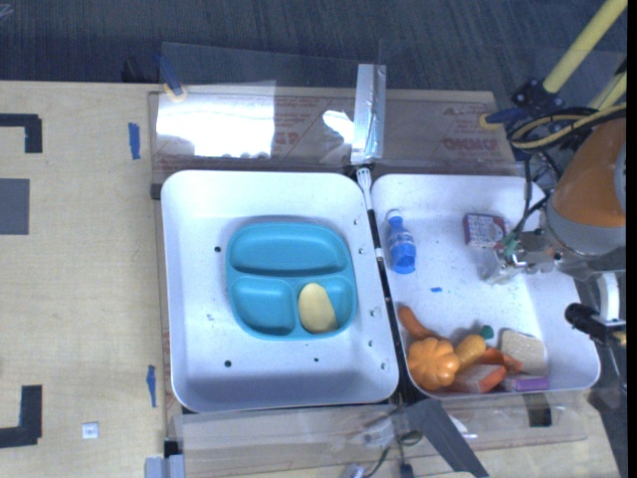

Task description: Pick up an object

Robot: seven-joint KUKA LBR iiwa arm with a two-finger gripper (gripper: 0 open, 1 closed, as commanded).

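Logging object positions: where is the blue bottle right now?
The blue bottle lies in the right bin, near its left wall, above the orange pumpkin.

Left bin: blue divided tray seen, yellow potato-like item in its lower right compartment. Right bin: blue bottle, small packet, orange pumpkin noted. Gripper was positioned near the packet.

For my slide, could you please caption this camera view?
KUKA arm's gripper hovers over right bin near blue bottle; left bin's blue tray holds a yellow potato.
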